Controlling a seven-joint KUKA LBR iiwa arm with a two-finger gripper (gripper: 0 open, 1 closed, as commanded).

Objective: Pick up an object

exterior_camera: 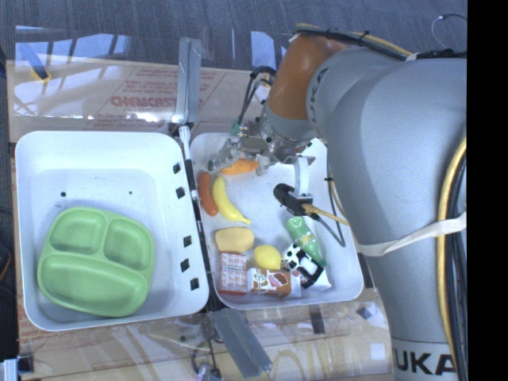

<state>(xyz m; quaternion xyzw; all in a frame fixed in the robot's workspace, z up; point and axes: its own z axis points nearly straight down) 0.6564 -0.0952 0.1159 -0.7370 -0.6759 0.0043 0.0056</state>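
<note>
Jaw state is something you cannot tell from this slanted look down: the gripper [249, 151] sits low at the far end of the right bin [262, 213], and its own body and cabling mask the tips. Directly at its near edge lies an orange carrot-shaped piece [239, 167], which you should treat as the likely target, since the tool is poised over it and not over anything else. You cannot confirm that the piece is gripped; it appears to rest on the bin floor. Just near of it, a red sausage-like item [207, 193] and a banana [228, 202] lie side by side along the left wall, close enough that a sloppy closure could nudge them. Further toward you the clutter thickens: a tan lump [234, 238], a lemon [267, 257], a red-and-white carton [232, 272], a green bottle [304, 239] and a cow-patterned toy [300, 265] are packed together, which probably explains why the far end was chosen. The left bin [32, 173] holds a green divided plate [95, 260], well apart from the work. Judge the pick as not yet proven; watch whether the orange piece rises with the wrist.
</note>
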